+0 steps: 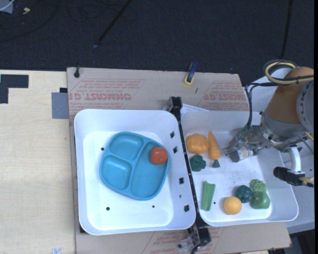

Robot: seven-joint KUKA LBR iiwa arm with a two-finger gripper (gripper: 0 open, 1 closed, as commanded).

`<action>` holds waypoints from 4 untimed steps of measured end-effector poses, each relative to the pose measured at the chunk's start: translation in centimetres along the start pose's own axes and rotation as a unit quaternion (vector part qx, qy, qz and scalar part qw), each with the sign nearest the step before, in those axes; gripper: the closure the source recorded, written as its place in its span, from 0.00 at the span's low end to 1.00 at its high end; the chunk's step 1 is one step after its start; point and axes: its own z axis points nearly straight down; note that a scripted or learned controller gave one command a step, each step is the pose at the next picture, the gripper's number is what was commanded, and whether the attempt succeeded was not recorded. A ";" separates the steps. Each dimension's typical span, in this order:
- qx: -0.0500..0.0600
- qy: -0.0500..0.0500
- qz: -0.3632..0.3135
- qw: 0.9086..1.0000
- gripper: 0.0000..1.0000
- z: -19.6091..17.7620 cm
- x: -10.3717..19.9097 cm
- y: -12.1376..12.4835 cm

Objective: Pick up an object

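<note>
The grey two-finger gripper (pixel 237 151) hovers at three o'clock of the orange plastic carrot (pixel 214 145); finger state unclear.

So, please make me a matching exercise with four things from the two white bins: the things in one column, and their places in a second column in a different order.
Things:
1. small red ball
2. orange carrot-shaped toy
3. flat green stick-shaped toy
4. round yellow-orange toy fruit

Places:
A. right bin, near its front edge, beside dark green and light green toys
B. left bin, on the blue divided plate
C. right bin, upper part, next to a lumpy orange toy
D. right bin, lower left, close to the divider between the bins

Pairs: 1-B, 2-C, 3-D, 4-A
</note>
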 end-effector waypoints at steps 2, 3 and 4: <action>-0.005 -0.001 0.001 1.000 1.00 -6.2 0.0 1.0; -0.005 -0.002 0.000 1.000 1.00 -12.3 0.6 1.0; -0.003 -0.001 0.000 1.000 1.00 -13.4 0.6 1.0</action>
